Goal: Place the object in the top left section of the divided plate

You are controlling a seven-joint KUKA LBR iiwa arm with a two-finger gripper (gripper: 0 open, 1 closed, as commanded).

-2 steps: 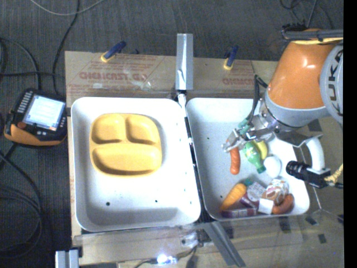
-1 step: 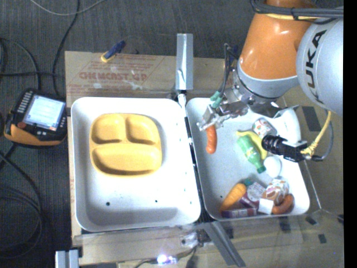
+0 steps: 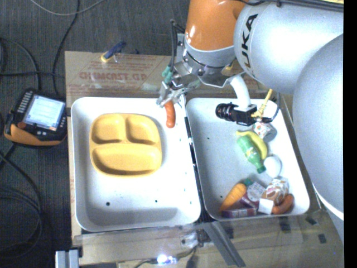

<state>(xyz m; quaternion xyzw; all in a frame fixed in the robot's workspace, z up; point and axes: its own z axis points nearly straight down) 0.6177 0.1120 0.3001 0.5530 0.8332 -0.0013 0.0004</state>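
End effector (image 3: 169,100) clamped on orange sausage (image 3: 169,116), sausage upright, 2 o'clock of yellow divided plate (image 3: 127,144), over left bin (image 3: 111,205)

Mustard yellow, plain and unpatterned, on the three-part divided plastic plate (image 3: 126,144). Glossy white on both shallow plastic bins (image 3: 89,205), with a few dark specks in the left one. Orange-red on the small toy sausage (image 3: 169,114); silver-grey with teal touches on the two-finger metal gripper (image 3: 169,96). Orange with a green tip on the plastic carrot (image 3: 234,196), bright green on the plastic bottle (image 3: 249,152), yellow on the curved toy banana (image 3: 256,140), white on the smooth egg (image 3: 272,165). Brown with faded red print on the flat cardboard sheet (image 3: 111,74).
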